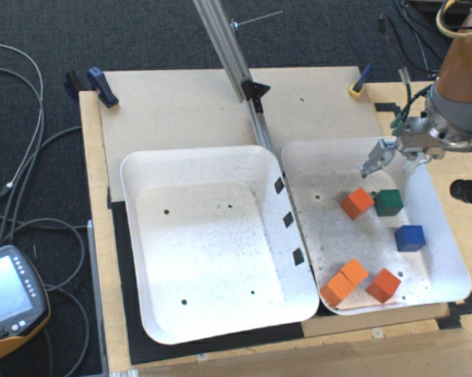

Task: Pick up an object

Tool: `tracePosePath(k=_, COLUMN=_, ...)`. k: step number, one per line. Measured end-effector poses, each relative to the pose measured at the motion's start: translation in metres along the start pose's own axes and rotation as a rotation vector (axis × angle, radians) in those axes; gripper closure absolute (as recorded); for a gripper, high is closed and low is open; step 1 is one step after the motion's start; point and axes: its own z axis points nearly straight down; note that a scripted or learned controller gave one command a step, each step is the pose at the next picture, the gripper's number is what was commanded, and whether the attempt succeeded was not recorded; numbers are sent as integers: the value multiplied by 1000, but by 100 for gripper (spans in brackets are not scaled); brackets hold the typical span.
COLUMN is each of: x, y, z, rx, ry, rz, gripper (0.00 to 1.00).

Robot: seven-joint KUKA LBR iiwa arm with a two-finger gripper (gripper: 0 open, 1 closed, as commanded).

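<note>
Several small blocks lie in the right bin (303, 179). An orange-red cube (356, 203) touches a green cube (388, 202) near the bin's middle. A blue cube (410, 238) sits lower right of them. An orange block (344, 281) and a red-orange cube (383, 285) rest near the front wall. My gripper (389, 166) hangs above the bin's back right part, up and right of the green cube, open, with nothing between its fingers.
The left bin (140, 181) stands beside the right one. A slanted metal rail (227, 49) runs from the top down to the gap between the bins. Clamps sit at the bench's back corners. Cables and a handheld pendant (11, 293) lie left of the bench.
</note>
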Motion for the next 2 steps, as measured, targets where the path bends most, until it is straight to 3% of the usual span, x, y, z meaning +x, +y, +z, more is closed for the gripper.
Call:
tracePosePath(k=1, x=-19, y=-14, z=44, rx=5, ry=0, rz=2, gripper=0)
tracePosePath(k=2, x=30, y=1, z=137, rx=5, ry=1, rz=-3, gripper=0)
